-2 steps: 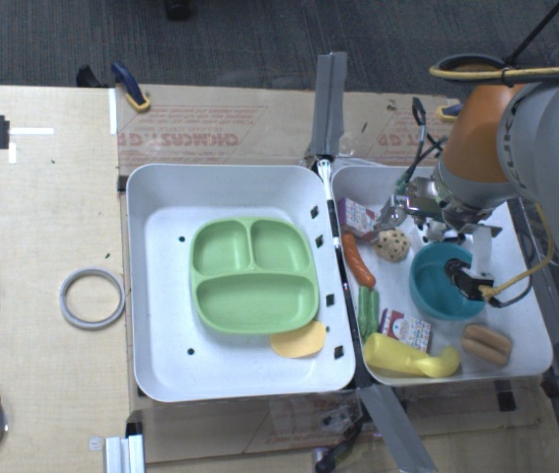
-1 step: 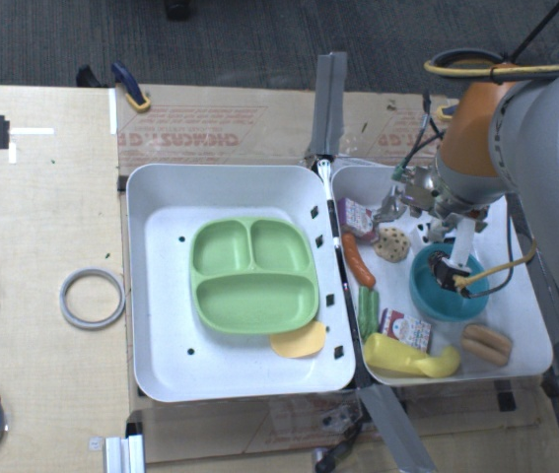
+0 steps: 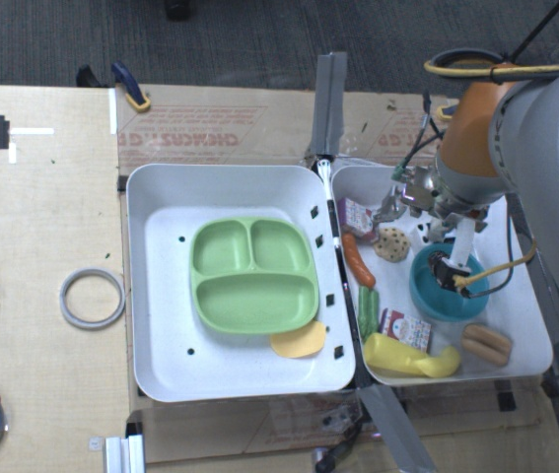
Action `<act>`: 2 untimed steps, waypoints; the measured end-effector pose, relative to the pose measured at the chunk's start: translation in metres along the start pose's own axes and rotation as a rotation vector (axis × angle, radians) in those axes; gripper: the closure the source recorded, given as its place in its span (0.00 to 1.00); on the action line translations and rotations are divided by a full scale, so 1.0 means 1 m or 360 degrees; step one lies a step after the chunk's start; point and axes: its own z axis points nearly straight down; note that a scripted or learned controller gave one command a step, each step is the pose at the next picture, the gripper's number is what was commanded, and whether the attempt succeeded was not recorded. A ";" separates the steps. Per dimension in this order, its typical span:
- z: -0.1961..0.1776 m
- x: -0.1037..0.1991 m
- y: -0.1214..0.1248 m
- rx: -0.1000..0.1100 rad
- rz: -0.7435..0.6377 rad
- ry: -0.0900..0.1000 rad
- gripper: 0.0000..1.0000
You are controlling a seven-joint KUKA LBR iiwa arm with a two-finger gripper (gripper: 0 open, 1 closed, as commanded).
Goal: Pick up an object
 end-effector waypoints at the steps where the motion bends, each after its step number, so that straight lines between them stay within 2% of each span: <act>1: 0.000 -0.021 -0.011 0.0001 -0.0584 0.0004 0.00; 2: 0.000 -0.017 -0.010 0.0005 -0.0576 -0.0002 0.00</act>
